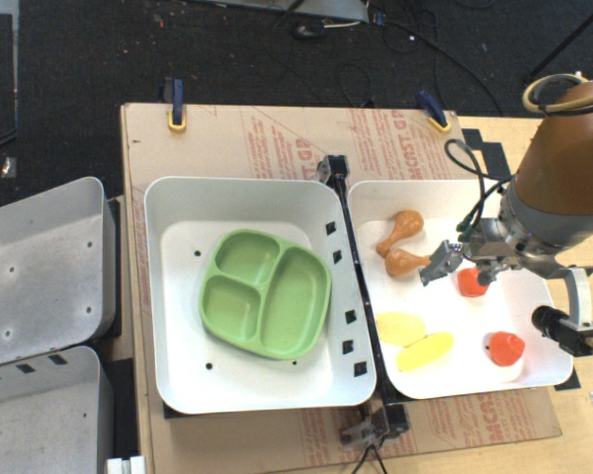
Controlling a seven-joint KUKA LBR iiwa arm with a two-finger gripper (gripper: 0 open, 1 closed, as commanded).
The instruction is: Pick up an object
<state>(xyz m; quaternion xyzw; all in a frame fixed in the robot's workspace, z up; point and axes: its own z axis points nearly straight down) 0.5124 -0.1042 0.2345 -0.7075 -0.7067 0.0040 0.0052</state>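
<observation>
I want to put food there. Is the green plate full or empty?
Empty. The green plate lies flat in the left bin, and all three of its sections show bare green.

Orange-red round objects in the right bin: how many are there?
2. One orange-red object lies under the gripper, partly covered; the other sits near the bin's front right corner. The arm may hide more.

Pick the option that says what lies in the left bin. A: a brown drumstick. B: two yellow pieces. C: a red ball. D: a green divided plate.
D: the green divided plate lies alone in the left bin, while the yellow pieces and the brown drumsticks sit in the right bin.
</observation>
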